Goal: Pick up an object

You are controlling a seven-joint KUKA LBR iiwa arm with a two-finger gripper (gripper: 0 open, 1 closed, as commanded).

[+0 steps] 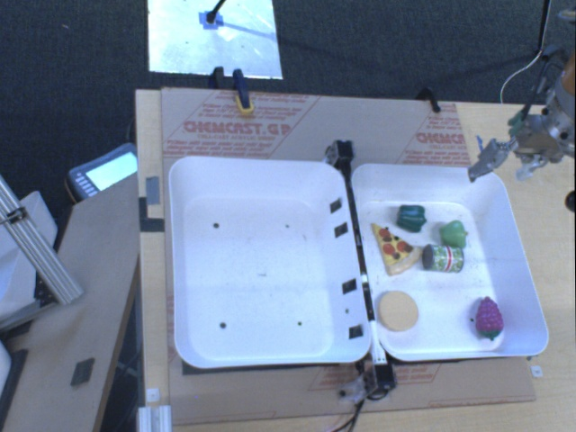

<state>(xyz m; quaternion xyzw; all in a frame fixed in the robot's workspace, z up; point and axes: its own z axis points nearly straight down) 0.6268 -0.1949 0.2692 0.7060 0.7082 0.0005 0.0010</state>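
We see the two-finger gripper [500, 158] at the right edge, hovering above the far right corner of the right-hand shallow white bin [517, 232]; its fingers look spread, with nothing between them. In that bin lie a dark green toy pepper [410, 216], a lighter green toy vegetable [454, 234], a yellow pizza-slice toy with red dots [395, 248], a small can lying on its side [444, 258] just beside the slice, a round tan cookie-like disc [398, 311] and a purple bunch of toy grapes [488, 318] near the front right corner. The left-hand shallow white bin [261, 259] sits alongside on the wooden bench [148, 151].
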